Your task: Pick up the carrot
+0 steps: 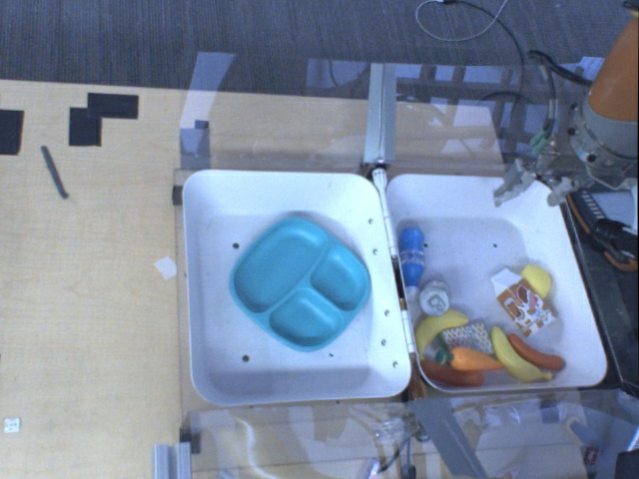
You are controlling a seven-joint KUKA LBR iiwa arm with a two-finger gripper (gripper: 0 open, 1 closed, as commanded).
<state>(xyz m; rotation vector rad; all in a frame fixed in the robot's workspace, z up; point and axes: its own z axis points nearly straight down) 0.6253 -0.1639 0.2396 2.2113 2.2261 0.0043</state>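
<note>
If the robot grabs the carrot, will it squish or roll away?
The carrot looks like a smooth, stiff toy, so it probably won't squish. Its tapered, rounded shape could slip between the fingers. It lies wedged among a banana and other toy food in the right bin, so it likely won't roll far.

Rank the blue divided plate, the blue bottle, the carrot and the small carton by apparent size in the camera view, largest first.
1. Blue divided plate, by far the largest.
2. Blue bottle.
3. Small carton and carrot: about alike; the carrot is partly buried among other items, so I won't rank them.
</note>
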